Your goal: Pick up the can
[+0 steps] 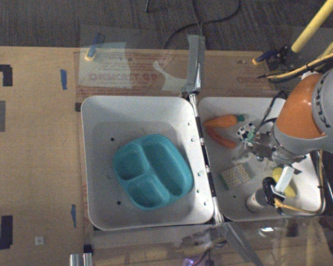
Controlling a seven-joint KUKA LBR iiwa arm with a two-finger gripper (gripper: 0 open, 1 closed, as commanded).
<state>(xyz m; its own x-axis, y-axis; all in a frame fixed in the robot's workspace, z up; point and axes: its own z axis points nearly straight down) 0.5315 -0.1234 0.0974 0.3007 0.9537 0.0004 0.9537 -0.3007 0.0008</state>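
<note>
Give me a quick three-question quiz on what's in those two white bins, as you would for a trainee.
1. True or false: the teal plate lies in the same bin as the orange carrot.
2. How many compartments does the teal plate have? A two, B three, C five.
3. Fill the gap: seen from the camera, the can is in the ___ bin.

Key: 1 false, the plate is in the left bin; 2 B; 3 right, the can is in the right bin, where the carrot also lies.
</note>
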